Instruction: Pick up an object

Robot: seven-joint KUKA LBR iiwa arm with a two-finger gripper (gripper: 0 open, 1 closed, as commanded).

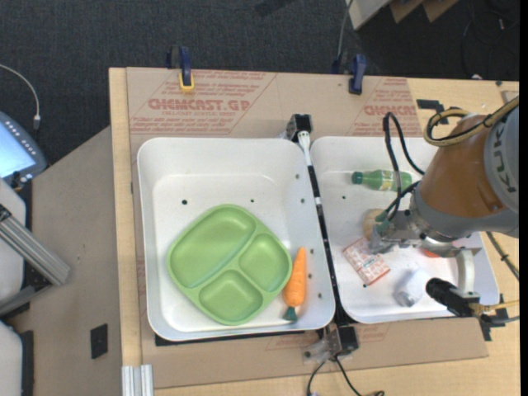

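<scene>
Arm low over the right bin [346,304], wrist above the bin's middle; gripper [381,236] down among a tan object [376,219] and a red-and-white packet [365,264]; grip state cannot be told. Green bottle [379,179] lies toward the far wall, small grey item [406,290] by the near rim. Judged: reach-and-grasp step; next calls for closing on one item, then a straight lift.

The left bin [157,221] holds a green divided plate [229,262] and a carrot [296,277] beside it, near the table's front edge. In the right bin [346,304], the gripper [381,236] hangs over a red-and-white packet [366,262], a green bottle [379,179] farther back
</scene>
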